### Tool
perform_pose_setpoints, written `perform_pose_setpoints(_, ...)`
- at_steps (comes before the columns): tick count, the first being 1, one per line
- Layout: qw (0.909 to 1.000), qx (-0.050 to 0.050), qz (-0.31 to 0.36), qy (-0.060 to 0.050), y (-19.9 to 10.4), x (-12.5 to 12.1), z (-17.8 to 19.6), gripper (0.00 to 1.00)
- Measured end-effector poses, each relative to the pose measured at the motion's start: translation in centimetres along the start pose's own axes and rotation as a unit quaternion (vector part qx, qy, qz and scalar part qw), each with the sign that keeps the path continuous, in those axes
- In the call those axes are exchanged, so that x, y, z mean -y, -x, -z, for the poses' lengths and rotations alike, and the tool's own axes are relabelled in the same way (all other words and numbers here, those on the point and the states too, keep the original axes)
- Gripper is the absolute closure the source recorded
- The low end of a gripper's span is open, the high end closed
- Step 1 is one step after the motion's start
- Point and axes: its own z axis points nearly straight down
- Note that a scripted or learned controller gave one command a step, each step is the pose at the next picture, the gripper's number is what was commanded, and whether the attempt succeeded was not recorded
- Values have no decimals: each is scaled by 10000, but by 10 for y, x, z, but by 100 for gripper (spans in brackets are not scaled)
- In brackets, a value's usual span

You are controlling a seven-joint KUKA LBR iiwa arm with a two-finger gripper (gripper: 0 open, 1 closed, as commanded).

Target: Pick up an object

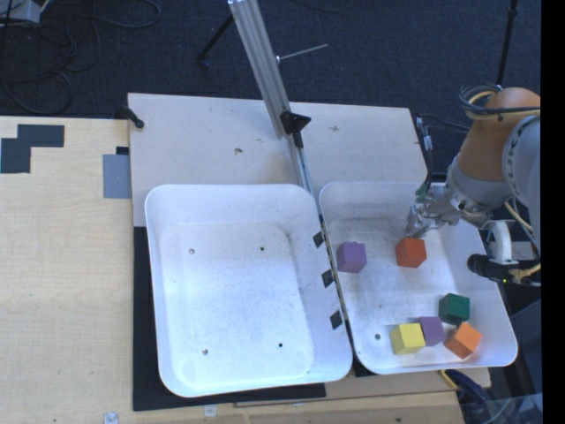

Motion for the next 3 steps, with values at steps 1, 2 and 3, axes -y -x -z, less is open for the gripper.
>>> perform_pose_setpoints(1, 10000, -1, 13, -6, -1, 0, -1, 0)
perform_pose_setpoints(2, 10000, -8, -28, 0, -12, 51, -10, 0)
perform_pose_setpoints(3, 10000, -9, -55, 1, -10, 50, 0, 100)
